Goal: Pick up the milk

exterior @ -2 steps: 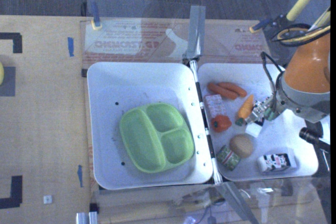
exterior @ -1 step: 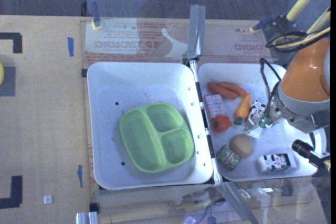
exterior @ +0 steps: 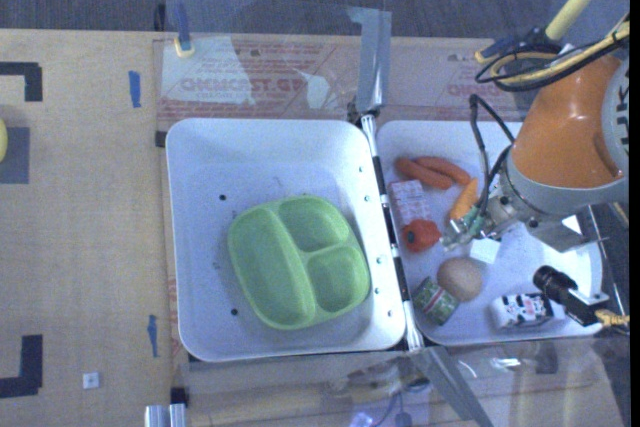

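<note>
Currently milk (exterior: 521, 310) = small white carton with black cow patches, lying on its side on the floor of the right bin (exterior: 432, 126), close to the front wall, toward the right corner. It looks dumped in loose rather than stood up, so a broad face is up and a top-down pinch across its short width seems the way in. Nearest neighbours: brown egg (exterior: 461, 277) just left of it, apart, and a green can (exterior: 435, 301) beside the egg, near the front-left corner. Further back, a red tomato (exterior: 421, 235), a pink packet (exterior: 409, 199), an orange carrot (exterior: 463, 199) and two sausages (exterior: 432, 172) crowd the back-left part. Gripper (exterior: 468, 231) hangs low over that crowd, between tomato and carrot, well apart from the milk and not touching it. Cannot tell whether it is open or closed, too small and partly hidden by the wrist. Nothing seen held. Arm (exterior: 560, 140) comes in from the right and bends over the bin's back-right part. Judgement: pick not started, gripper must shift toward the front right first. The risk is nudging the egg or shoving the carton into the wall. Left bin (exterior: 200, 131) holds a green divided plate (exterior: 300, 261), flat, probably a drop spot. Both bins sit on the tan table (exterior: 80, 215).
</note>
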`<state>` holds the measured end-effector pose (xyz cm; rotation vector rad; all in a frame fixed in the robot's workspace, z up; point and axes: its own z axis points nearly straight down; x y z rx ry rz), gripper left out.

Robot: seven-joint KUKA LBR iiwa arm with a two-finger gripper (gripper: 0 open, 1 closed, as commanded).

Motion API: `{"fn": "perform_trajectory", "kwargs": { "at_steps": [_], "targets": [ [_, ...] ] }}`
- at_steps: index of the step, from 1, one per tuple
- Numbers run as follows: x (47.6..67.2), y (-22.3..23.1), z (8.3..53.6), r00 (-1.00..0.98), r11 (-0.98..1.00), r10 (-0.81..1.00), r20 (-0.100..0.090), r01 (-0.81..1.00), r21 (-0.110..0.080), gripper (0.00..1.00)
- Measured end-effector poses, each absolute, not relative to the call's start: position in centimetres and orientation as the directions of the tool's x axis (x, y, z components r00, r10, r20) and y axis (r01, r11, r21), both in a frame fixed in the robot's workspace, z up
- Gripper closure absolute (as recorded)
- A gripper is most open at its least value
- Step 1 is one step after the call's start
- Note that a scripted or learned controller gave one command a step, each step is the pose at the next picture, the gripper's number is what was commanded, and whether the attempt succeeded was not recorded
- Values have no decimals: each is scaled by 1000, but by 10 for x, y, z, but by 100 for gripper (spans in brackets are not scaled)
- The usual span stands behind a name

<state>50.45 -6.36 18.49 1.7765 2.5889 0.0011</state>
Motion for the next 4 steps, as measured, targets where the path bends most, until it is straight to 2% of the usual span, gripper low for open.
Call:
{"fn": "perform_trajectory", "kwargs": {
  "at_steps": [1,2,3,4],
  "targets": [
    [564,-16,217,-501,501,865,-2,865,3,100],
    [564,-16,216,-501,501,865,-2,865,3,0],
    [564,-16,216,-501,501,865,-2,865,3,0],
    [541,-90,189,-509,509,861,0,861,0,0]
  ]
}}
